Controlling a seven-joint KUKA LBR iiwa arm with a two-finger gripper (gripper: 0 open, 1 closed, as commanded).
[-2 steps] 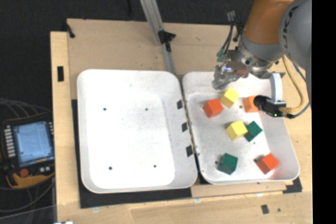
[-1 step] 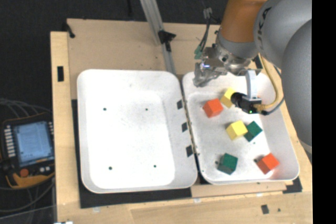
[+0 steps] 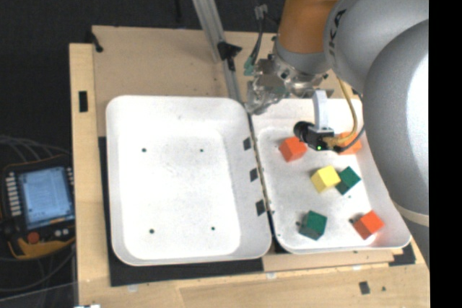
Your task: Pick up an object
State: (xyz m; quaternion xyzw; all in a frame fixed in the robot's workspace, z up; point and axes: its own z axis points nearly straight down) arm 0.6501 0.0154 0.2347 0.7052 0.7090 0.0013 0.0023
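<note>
Blocks in right bin (image 3: 289, 242): two orange, two green, one yellow; gripper (image 3: 261, 99) state unclear.

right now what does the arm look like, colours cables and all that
The arm is bulky, rounded and grey, with an orange band above the wrist. Below it sits a metallic gripper. Thin cables loop over the orange section, and an orange cable runs beside a small black unit showing a green light.

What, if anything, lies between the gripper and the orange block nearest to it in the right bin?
Nothing visible. The gripper sits over the right bin's upper left corner, and the nearest orange block lies just below and to its right, with bare white floor between them. The other blocks lie farther down.
</note>
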